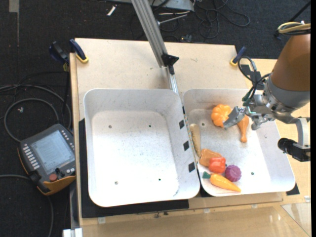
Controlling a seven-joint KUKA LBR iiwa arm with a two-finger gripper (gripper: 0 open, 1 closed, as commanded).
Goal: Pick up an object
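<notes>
My robot lab.
Bench (128, 63) clamped at its far corners, cables (212, 9) on dark floor, teach pendant (48, 157) at left.

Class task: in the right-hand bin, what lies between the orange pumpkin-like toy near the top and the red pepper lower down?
Camera view: bare white bin floor between the pumpkin toy and red pepper.

The arm (291, 68) comes in from 3 o'clock, its orange band uppermost. The wrist bends down toward 8 o'clock. The gripper (243, 117) hangs low, its two fingers (232, 121) spread apart with nothing between.
</notes>
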